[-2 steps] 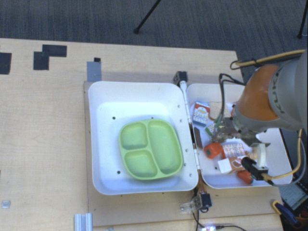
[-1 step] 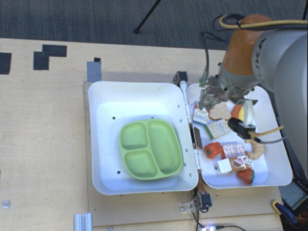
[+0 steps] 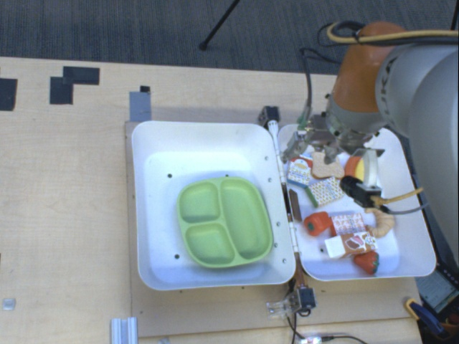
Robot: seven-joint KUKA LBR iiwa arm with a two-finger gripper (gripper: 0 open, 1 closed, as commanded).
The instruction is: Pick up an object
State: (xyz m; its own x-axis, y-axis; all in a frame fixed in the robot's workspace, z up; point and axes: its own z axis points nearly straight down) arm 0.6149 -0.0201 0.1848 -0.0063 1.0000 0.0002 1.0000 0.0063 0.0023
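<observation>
My gripper hangs over the far left part of the right bin, open, with nothing between its fingers. Just below it lie a tan toast-shaped piece, a white and orange card and a checkered packet. Nearer the front of that bin are a red tomato-like toy, a red and white packet, a small white block and a strawberry. An orange and yellow toy sits beside the wrist. The arm hides the bin's far right corner.
The left bin holds a green three-compartment plate. A black part and a cable cross the right bin's middle. A beige piece lies near its right wall. The ridge between the bins runs close to the gripper's left side.
</observation>
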